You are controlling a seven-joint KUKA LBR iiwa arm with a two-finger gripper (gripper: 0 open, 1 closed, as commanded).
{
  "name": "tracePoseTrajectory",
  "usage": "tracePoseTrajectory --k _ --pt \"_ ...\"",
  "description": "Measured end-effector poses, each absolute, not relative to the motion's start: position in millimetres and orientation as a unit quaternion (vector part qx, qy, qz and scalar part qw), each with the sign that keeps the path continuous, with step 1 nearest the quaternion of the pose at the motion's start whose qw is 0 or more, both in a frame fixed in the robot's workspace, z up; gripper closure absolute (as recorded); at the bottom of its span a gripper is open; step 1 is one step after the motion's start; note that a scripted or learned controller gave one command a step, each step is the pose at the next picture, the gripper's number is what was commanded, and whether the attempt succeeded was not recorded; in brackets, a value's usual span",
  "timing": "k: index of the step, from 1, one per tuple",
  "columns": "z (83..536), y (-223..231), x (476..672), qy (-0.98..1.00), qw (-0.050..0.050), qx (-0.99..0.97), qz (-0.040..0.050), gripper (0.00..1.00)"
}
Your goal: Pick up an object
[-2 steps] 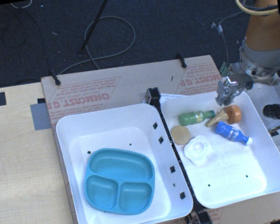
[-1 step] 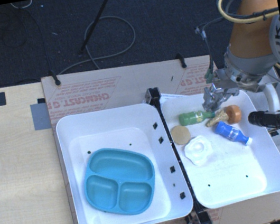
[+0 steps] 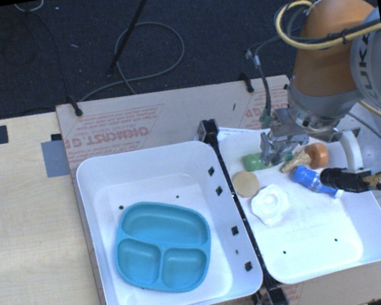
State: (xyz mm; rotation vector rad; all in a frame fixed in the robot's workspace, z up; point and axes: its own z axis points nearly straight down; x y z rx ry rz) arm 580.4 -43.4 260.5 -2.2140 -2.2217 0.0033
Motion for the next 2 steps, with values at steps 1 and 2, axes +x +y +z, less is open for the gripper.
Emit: tracePoseTrajectory --k 1,2 --pt "259 8 562.7 -0.709 0.002 -0.706 0.0013 1.0" --pt "234 56 550.6 -0.709 0.003 -0.706 0.002 1.0"
